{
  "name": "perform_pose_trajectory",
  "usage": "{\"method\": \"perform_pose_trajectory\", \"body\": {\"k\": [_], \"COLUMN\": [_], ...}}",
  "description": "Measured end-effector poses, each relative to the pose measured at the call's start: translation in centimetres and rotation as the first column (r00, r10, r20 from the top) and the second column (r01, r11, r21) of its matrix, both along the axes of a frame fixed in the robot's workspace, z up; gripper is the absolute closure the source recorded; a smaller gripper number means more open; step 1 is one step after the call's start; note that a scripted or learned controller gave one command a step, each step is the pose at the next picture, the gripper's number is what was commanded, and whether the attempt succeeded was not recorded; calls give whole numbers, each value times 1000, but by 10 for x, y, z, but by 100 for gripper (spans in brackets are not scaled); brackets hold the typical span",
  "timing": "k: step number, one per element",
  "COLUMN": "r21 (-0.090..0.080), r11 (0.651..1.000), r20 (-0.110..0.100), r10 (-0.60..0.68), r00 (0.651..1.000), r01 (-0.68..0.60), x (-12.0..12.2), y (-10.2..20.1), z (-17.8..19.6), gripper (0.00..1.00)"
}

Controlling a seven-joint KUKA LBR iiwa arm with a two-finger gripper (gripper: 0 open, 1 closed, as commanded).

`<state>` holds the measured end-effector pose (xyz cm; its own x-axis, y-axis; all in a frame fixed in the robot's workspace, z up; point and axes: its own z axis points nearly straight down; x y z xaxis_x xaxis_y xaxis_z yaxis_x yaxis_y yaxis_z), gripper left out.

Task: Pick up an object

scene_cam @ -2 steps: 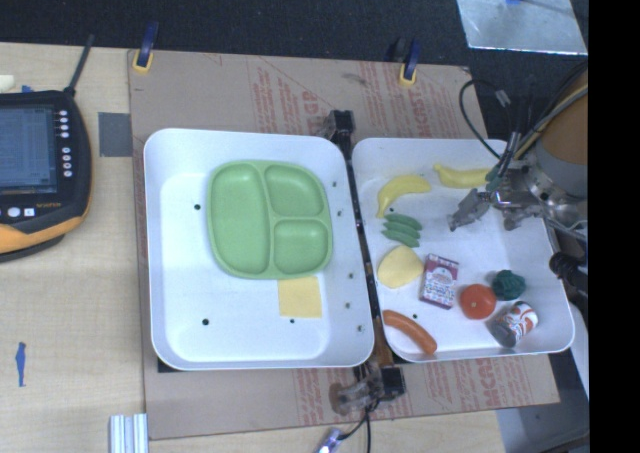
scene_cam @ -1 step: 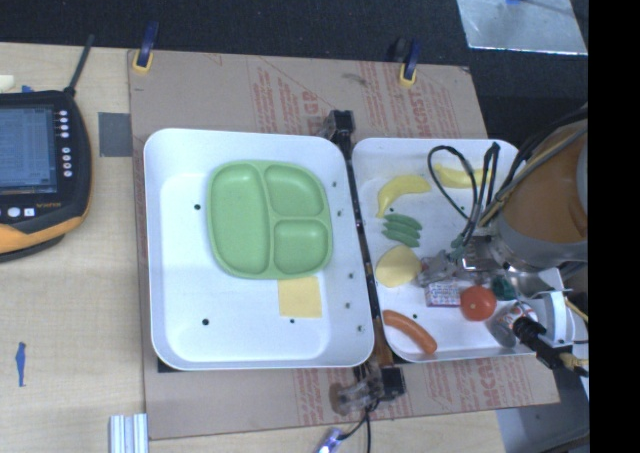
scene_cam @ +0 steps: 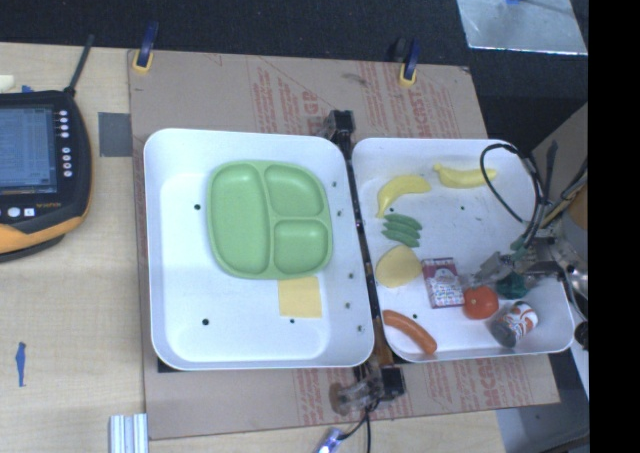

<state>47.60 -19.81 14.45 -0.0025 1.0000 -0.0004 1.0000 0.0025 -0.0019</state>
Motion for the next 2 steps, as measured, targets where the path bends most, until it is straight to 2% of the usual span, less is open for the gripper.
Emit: {"method": "perform_pose_trajectory", "body": {"k": [1, 2], "r21": [0, 0], "r11": [1000, 1000], "r20": [-1, 2], "r10": [2, 1], "r00": [1000, 1000], "r01": [-2, -1], "x": [107, 181], "y": [3, -14], "z": [-50, 76], "gripper": [0, 0]}}
